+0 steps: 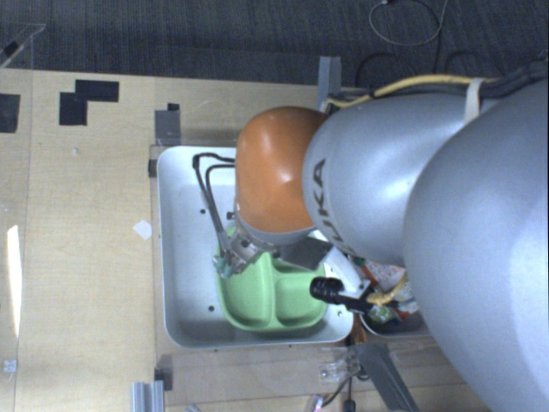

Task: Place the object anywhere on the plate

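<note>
Grey gripper [228,263]: finger state cannot be told | object: not identifiable; likely light if it is under the wrist | green plate [273,303]: divided, stiff plastic, lying in left white bin [176,230]; arm [386,196] overhead

Even, bright light fell from overhead, leaving soft sheen on the grey arm [446,196] and orange band [270,170]. A glare streak marked the desk [77,230] at left. The picture was slightly soft overall.
</note>
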Robot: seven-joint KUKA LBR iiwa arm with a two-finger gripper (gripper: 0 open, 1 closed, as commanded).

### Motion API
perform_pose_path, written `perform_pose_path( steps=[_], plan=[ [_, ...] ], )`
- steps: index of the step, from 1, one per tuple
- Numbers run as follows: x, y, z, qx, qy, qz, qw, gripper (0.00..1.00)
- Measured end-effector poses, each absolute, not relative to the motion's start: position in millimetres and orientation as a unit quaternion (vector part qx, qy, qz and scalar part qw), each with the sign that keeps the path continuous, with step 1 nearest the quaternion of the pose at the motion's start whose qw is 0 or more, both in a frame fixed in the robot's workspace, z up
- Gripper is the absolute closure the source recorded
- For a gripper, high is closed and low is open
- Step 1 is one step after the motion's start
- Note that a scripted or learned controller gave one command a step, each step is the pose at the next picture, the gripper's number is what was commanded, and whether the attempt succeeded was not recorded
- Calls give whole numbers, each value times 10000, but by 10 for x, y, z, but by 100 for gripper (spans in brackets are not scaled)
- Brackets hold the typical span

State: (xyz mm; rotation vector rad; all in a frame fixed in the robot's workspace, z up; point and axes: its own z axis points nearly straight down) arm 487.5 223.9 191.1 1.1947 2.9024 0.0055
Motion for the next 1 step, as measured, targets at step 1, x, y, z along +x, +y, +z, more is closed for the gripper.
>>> perform_pose_path(
  steps=[1],
  plan=[
    [4875,2135,1763,5045,8634,17,12,100]
  ],
)
